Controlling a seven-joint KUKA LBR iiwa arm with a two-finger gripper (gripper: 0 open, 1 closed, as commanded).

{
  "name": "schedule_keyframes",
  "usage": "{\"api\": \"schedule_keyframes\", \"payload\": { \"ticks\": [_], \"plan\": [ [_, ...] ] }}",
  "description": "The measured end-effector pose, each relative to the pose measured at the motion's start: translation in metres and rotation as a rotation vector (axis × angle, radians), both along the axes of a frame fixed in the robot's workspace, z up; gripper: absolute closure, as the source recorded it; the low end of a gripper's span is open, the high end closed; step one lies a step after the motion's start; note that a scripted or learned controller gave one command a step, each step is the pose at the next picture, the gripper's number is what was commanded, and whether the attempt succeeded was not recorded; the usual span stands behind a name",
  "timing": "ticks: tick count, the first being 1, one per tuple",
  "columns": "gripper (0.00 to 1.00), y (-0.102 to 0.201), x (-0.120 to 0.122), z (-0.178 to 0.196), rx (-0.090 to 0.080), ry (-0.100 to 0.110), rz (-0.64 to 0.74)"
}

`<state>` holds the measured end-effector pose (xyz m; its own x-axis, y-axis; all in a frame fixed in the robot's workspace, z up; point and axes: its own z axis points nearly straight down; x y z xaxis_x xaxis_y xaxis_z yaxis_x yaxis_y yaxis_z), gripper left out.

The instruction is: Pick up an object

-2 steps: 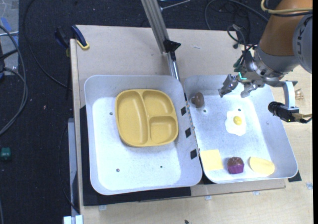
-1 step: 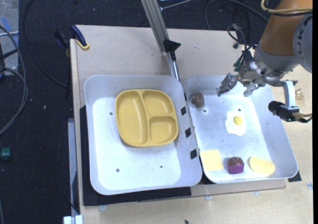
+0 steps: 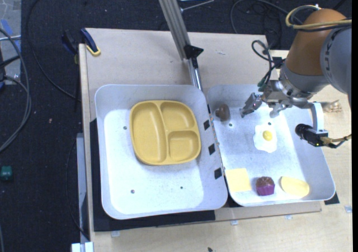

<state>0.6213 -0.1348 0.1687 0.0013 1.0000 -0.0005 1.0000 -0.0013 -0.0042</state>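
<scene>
Pincer hovers over far part of right bin, fingers apart, nothing btwn them. Fried egg lies just near of it. Brown lump to its left. Yellow tray in left bin.

A light wooden bench is carrying two shallow white bins side by side. The left bin is holding a yellow plate with three compartments, lying flat near the bin's middle. The right bin is touching the left one, and small black clips are sitting along their shared edge. A grey metal pole is rising at a slant from the bench's back part. A blue and yellow clamp is gripping the bench's back left corner. Black cables are lying on the dark floor around.
</scene>
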Motion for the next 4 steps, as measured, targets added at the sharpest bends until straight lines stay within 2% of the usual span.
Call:
{"api": "schedule_keyframes", "payload": {
  "ticks": [1, 2, 3, 4],
  "plan": [
    [0.0, 0.0, 0.002, -0.064, 0.001, 0.002, 0.001],
    [0.0, 0.0, 0.004, -0.074, -0.002, -0.007, 0.001],
    [1.0, -0.001, 0.006, -0.062, -0.005, -0.015, 0.001],
    [1.0, 0.006, 0.001, -0.014, 0.0, -0.01, 0.004]
  ]
}}
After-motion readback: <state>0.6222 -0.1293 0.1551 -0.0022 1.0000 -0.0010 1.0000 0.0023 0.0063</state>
